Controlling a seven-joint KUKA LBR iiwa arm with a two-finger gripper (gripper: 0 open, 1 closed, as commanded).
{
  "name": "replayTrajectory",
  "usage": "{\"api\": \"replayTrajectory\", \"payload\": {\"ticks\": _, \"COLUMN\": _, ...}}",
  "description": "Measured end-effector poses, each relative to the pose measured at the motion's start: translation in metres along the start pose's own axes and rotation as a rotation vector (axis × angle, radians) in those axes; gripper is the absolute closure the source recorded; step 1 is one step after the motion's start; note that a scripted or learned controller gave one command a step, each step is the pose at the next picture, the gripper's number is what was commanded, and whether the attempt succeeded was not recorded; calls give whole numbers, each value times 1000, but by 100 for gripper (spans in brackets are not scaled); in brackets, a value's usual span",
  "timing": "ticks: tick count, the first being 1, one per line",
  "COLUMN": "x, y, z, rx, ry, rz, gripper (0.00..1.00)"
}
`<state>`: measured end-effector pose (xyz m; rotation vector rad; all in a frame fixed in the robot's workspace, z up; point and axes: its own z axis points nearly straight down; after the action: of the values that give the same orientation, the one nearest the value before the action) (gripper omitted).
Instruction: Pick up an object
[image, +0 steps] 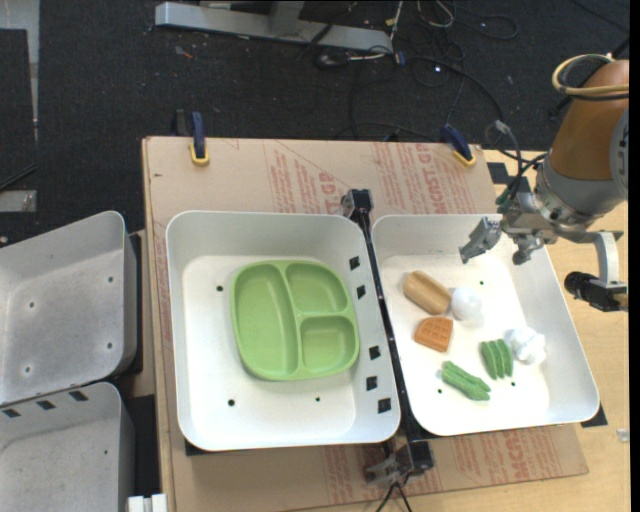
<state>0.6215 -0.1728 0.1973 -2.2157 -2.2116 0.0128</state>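
My gripper (501, 243) hangs over the far edge of the right bin (565, 330), its two fingers spread apart with nothing between them. Below it in that bin lie a tan bread roll (427, 292), a white ball (466, 304), an orange waffle piece (435, 334), a white cauliflower-like piece (526, 345) and two green vegetable pieces (497, 358) (465, 380). The roll is the nearest item, down and to the left of the fingers.
The left bin (200, 400) holds a green divided plate (295, 320). A black divider (378, 320) runs between the bins. Both bins rest on a cardboard sheet (290, 170) held by clamps. White panels (60, 300) lie at the far left.
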Motion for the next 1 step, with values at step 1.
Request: {"api": "replayTrajectory", "payload": {"ticks": 1, "x": 1, "y": 3, "z": -9, "rx": -14, "ry": -2, "rz": -3, "gripper": 0}}
